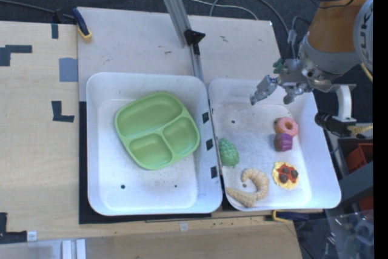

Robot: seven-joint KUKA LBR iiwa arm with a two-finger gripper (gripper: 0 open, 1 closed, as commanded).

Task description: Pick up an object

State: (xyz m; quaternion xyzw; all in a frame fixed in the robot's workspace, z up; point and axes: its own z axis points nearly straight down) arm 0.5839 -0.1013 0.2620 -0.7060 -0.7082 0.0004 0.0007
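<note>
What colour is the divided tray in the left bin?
Light green, seen in the camera view: divided tray.

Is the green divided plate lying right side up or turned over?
Right side up. The green divided plate lies flat in the left bin, its three hollow compartments facing up. They look empty.

The tray (157, 129) in the left white bin (97, 130) is light green. In the right bin (321, 185) are a pink donut (286, 126), a purple toy (283, 142), a green toy (228, 152), a tan croissant (254, 182), and a yellow tart with red dots (286, 174).
</note>
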